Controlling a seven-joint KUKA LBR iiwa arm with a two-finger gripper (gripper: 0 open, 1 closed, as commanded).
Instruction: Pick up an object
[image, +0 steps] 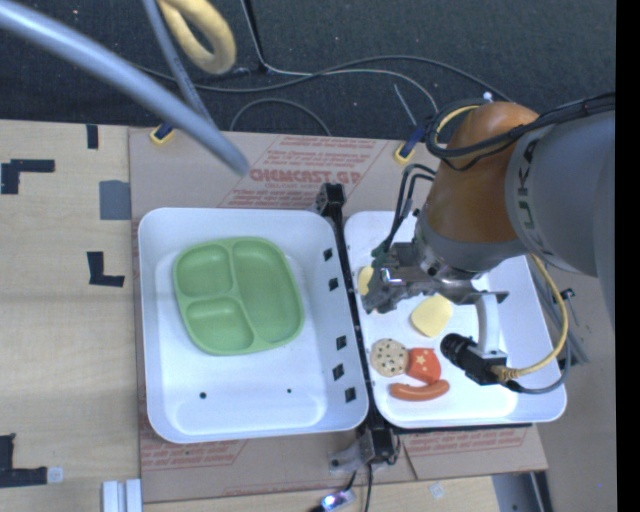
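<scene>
Toy food sits in the right white bin (530, 405): round brown cookie (388, 356), red tomato slice (424, 365), red sausage (418, 391), yellow cheese wedge (432, 316). A green divided plate (238, 295) lies in the left white bin (160, 330). I cannot tell the grip of the gripper (385, 285).

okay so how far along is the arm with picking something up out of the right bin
Done: the arm has reached over the right bin, and the gripper is low at that bin's left side, beside the yellow cheese piece. In hand: nothing shows between its fingers. Left: the grasp and lift. The cookie, tomato slice and sausage lie on the bin floor, and the green tray sits in the left bin.
</scene>
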